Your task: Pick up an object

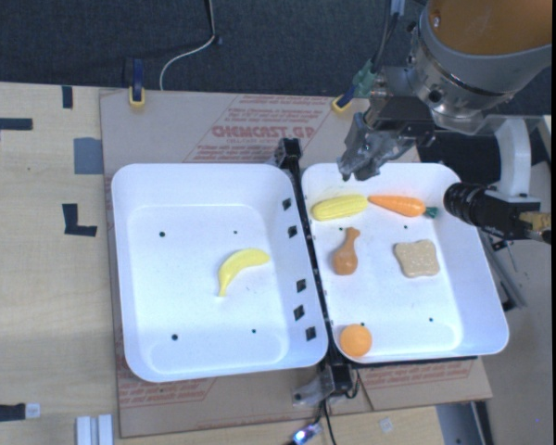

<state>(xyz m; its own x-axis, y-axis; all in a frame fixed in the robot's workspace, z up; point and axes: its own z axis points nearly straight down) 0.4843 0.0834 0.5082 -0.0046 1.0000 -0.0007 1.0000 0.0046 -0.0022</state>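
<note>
My gripper (360,168) hangs over the back left corner of the right bin (463,276), just above a yellow corn cob (338,208). Nothing shows between its fingers. To the right of the corn lies an orange carrot (398,205). A brown chicken drumstick (346,251) sits below the corn, and a tan slice of bread (416,259) lies right of it. An orange ball (355,340) rests near the front edge of the right bin. A yellow banana (239,267) lies in the middle of the left bin (148,248).
The two bins meet at a black clipped divider (301,258). They rest on a cardboard sheet (250,133) on the wooden bench. A black cylindrical fixture (482,209) juts in at the right bin's right rim. A white cable (190,54) runs across the back.
</note>
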